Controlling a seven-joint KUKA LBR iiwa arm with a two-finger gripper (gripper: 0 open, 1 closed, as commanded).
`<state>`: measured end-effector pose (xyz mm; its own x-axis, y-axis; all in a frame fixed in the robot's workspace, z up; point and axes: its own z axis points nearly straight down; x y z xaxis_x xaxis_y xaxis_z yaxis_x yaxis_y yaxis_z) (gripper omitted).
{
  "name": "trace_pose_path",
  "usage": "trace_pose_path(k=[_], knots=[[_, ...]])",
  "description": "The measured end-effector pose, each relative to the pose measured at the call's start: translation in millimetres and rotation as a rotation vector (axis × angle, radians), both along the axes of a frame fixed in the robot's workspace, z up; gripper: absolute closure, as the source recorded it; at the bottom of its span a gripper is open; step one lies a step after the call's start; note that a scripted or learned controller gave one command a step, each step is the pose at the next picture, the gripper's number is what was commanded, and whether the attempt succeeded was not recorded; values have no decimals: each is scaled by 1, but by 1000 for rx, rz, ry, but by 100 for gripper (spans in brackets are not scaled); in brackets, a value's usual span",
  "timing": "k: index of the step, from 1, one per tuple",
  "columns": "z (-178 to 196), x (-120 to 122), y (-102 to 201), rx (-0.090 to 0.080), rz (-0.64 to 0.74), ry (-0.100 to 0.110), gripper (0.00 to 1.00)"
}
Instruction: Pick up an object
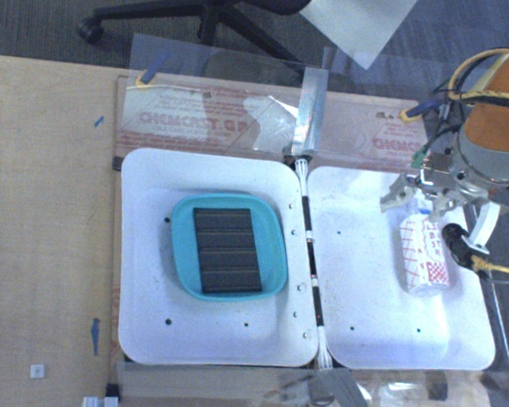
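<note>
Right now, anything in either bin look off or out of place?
Nothing spilled or damaged. The teal tray with a dark ridged block on it sits slightly rotated in the left bin. In the right bin, a red-and-white patterned packet lies on its side near the far right, with the gripper just above it.

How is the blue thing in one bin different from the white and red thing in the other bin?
The teal plate is wide, flat and square-ish; the red-patterned white packet is narrow and long. The plate carries a dark ribbed block; the packet carries nothing. The plate lies in the left bin, the packet in the right bin beside the gripper.
</note>
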<state>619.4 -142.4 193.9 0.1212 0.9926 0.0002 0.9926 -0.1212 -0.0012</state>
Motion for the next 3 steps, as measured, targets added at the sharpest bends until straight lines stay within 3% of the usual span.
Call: trace_pose_path(k=[1,3], knots=[[-79,-32,-48,-2,-11,-4,0],[-98,-68,6,-12,217,-27,0]])
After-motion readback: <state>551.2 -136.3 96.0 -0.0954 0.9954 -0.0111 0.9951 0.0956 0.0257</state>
